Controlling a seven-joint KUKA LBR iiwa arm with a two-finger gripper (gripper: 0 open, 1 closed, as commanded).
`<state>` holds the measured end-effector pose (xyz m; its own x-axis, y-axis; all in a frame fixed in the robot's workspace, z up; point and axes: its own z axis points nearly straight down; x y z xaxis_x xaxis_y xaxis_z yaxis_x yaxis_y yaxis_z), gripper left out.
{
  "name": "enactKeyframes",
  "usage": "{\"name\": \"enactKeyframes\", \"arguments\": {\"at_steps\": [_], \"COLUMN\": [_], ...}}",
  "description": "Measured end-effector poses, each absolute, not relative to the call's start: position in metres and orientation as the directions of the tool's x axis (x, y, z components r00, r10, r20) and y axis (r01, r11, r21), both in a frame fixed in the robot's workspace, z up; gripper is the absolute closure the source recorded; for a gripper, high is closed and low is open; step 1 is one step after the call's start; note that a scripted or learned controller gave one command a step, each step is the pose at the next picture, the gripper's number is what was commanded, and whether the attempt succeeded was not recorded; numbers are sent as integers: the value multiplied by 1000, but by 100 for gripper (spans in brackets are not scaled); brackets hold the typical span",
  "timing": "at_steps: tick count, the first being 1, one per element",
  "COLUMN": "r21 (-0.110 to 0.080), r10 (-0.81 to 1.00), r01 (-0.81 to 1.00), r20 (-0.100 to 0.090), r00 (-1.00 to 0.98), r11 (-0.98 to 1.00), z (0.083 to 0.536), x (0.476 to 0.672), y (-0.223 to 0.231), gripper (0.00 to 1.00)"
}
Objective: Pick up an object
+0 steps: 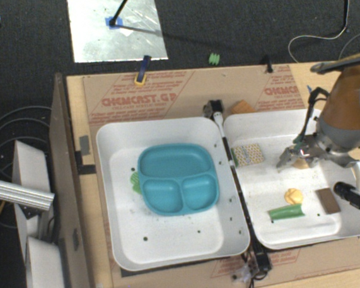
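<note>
Your gripper (293, 156) hovers low in the right bin (265, 239), fingers spread and holding nothing; center over one object before closing.

Left bin (123, 240): blue divided tray (177, 178), green bit (135, 180) poking out at its left edge. Right bin (264, 230): speckled pad (247, 154), yellow piece (292, 195), green stick (285, 212), brown block (328, 200). Hand (293, 156) low over right bin's middle, near a pale item (302, 163).
</note>
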<state>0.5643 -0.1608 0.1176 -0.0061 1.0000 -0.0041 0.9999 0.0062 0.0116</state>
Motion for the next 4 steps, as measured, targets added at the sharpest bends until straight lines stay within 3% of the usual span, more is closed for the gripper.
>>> {"name": "enactKeyframes", "arguments": {"at_steps": [1,2,3,4], "r21": [-1,-2,2,12], "r10": [1000,1000,1000,1000], "r01": [1000,1000,1000,1000], "r20": [-1,3,0,-6], "r00": [2,-5,0,-5], "r11": [-2,5,0,5], "z": [97,108,84,102], "x": [537,505,490,582], "y": [-188,-147,-146,-191], "gripper": [0,0,0,0]}}
